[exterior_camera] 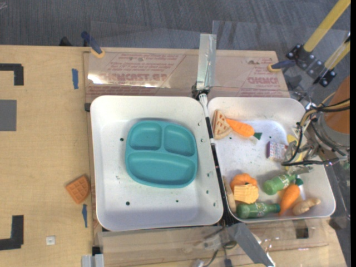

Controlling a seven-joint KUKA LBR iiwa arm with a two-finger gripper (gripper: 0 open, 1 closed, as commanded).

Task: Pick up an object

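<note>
A: Where does the arm stand?

B: At the right edge, over the right bin's [276,105] far-right side. Orange band and a tangle of cables [307,143] are visible; the gripper itself I cannot make out, so whether it is released or clenched I cannot tell.

A: Nearest candidates?

B: All in the right bin. A small purple-and-white packet [276,148] lies just left of the cables. Below them, a green bottle [280,183] with its long axis running left-right, slightly tilted, and an orange carrot [290,197] standing nearly vertical in view beside it.

A: And further off?

B: A second carrot [241,128] touching a waffle piece [221,125] at the bin's upper left; another green bottle [257,208] along the near wall. The left bin [105,149] holds a teal divided plate [162,153].

A: So the move?

B: My judgement: short reach left and down. The packet is closest.
</note>
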